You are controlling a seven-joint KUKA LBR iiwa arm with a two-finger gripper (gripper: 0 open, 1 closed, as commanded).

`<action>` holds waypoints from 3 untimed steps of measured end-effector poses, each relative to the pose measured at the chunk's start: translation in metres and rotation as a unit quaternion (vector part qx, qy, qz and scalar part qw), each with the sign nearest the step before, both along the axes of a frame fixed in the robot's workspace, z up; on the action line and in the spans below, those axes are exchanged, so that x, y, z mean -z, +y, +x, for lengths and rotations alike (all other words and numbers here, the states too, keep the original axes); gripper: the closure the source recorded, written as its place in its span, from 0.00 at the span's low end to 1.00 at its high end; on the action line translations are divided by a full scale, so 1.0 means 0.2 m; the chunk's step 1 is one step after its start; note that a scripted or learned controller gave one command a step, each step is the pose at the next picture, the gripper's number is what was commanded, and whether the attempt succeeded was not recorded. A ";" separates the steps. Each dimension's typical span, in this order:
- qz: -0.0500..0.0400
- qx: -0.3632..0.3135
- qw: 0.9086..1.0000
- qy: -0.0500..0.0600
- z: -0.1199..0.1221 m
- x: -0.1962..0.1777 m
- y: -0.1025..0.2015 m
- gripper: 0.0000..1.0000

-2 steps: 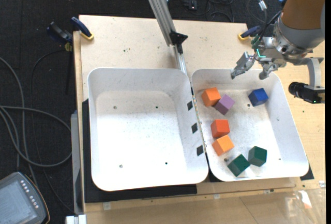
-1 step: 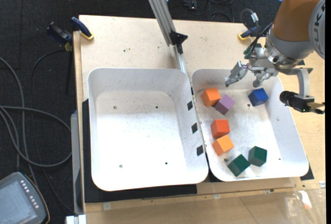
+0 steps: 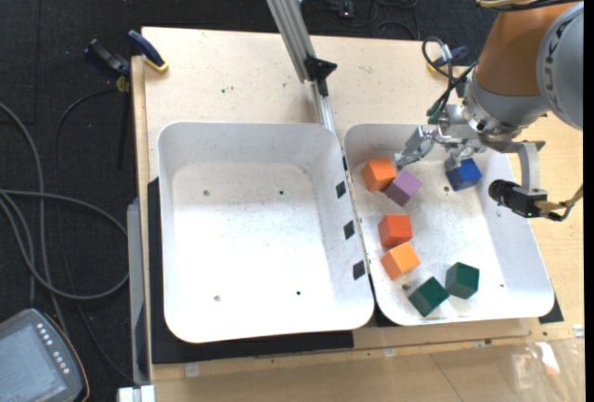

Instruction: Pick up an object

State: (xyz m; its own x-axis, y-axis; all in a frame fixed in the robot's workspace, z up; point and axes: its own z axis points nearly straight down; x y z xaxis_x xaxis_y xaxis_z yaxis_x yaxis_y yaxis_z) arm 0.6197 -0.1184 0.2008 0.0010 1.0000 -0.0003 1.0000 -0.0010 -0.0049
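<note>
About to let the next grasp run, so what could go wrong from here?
1. The orange block and purple block touch, so a grasp on one may shove the other.
2. The blue block sits partly under the gripper, near the right bin's far wall; it could be pushed against it.

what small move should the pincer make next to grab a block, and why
Probably ease straight down and slightly left toward the purple block. The pincer sits over the upper part of the right bin, with nothing visibly between its fingers. The purple block and the orange block touching it lie just below-left; the blue block lies to its lower right, partly under the wrist.
</note>
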 end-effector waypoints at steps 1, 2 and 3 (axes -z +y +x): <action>0.000 -0.001 1.000 0.000 0.02 0.28 0.04 0.00; 0.000 0.000 1.000 -0.003 0.03 0.21 0.04 1.00; -0.001 0.000 1.000 -0.005 0.05 -0.02 0.00 1.00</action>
